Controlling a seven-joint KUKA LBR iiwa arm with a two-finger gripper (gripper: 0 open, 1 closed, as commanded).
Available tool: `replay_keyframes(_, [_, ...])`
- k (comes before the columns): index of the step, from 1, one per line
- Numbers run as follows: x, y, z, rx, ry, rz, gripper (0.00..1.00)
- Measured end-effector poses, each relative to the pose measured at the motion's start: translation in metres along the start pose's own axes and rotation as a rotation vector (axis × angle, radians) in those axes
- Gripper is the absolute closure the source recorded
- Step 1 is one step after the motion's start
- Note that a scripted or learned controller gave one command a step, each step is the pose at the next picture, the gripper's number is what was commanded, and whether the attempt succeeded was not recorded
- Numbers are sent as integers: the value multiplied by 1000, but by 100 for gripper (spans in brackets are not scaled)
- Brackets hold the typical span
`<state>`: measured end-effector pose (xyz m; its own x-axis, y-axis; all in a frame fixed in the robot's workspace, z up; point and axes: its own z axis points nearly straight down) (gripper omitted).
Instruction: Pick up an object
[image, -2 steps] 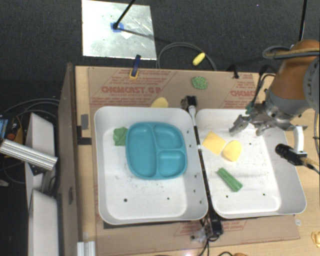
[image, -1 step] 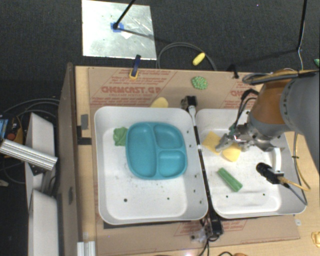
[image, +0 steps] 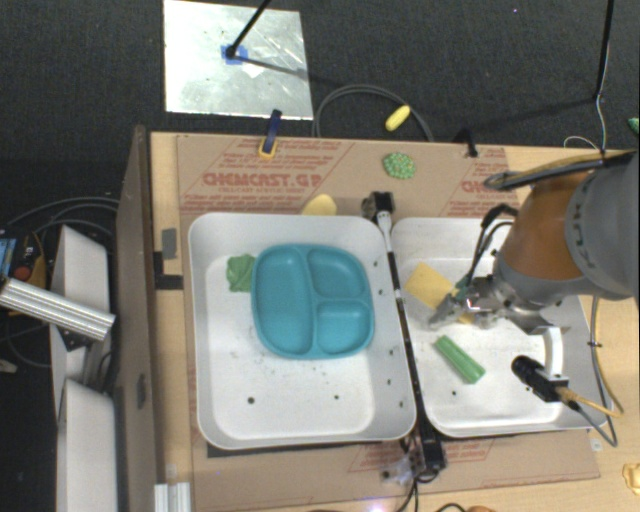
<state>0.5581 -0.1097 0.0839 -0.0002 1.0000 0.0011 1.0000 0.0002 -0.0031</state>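
your claw (image: 452, 308) hovers low beside the yellow block (image: 428, 284), seemingly lining up a grab. whether it's apart or together, i cannot tell. the green stick (image: 459, 358) lies near.

The light is bright and even, coming from above. The two white bins (image: 300, 425) shine almost too white. The silver sheet (image: 237, 60) on the dark floor shows glare. Shadows are soft and small. Everything looks a little fuzzy.

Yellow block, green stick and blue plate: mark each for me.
yellow block (image: 428, 284), camera view, middle of its top face.
green stick (image: 459, 359), camera view, midway along its length.
blue plate (image: 313, 302), camera view, central divider ridge.
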Motion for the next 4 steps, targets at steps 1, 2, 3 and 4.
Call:
replay_keyframes(1, [11, -53, 0, 1, 0, 0, 0])
replay_keyframes(2, [8, -72, 0, -2, 0, 0, 0])
replay_keyframes(3, [5, -71, 0, -4, -1, -1, 0])
replay_keyframes(4, [-30, 59, -3, -18, -6, -7, 0])
